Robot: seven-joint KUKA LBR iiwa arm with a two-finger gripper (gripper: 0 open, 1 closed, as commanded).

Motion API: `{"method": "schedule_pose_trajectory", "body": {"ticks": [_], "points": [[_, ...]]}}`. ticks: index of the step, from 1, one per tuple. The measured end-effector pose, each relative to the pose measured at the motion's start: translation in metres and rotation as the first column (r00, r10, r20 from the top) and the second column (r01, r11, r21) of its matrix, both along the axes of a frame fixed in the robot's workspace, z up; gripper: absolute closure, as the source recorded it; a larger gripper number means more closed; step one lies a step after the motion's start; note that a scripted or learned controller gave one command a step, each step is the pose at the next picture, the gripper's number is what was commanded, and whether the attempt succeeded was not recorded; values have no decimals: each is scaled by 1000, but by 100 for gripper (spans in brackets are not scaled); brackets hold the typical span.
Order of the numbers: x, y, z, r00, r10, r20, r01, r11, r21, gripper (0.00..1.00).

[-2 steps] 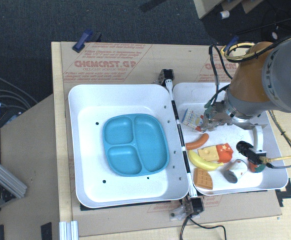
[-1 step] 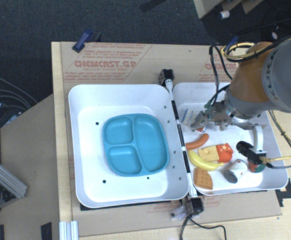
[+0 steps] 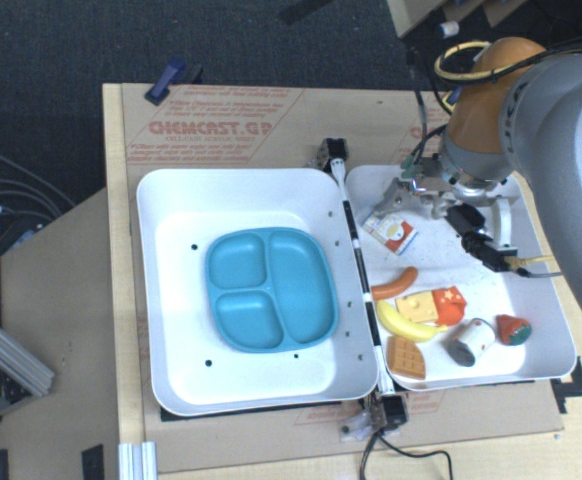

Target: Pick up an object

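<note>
The grey arm with its orange band reaches over the right bin from the right. My gripper hangs at the far left part of that bin. Just below and left of it lies a small white carton with a red and orange label, tilted; I cannot make out whether the two touch. Toward the bin's near side lie a sausage, a banana, a yellow and red block, a waffle, a grey can and a strawberry.
The left bin holds a blue divided plate. A black divider rail runs between the bins. A blue item lies at the bench's far left edge, and cables trail at the left.
</note>
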State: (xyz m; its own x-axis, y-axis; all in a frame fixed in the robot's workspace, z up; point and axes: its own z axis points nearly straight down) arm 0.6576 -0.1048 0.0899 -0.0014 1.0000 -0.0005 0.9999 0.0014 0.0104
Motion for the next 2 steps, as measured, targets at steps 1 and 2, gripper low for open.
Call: {"method": "schedule_pose_trajectory", "body": {"ticks": [1,2], "points": [[-84,1,-1,1000,-2,-3,2,1000,1,0],[-83,1,9,1000,-2,1,2,1000,0,100]]}}
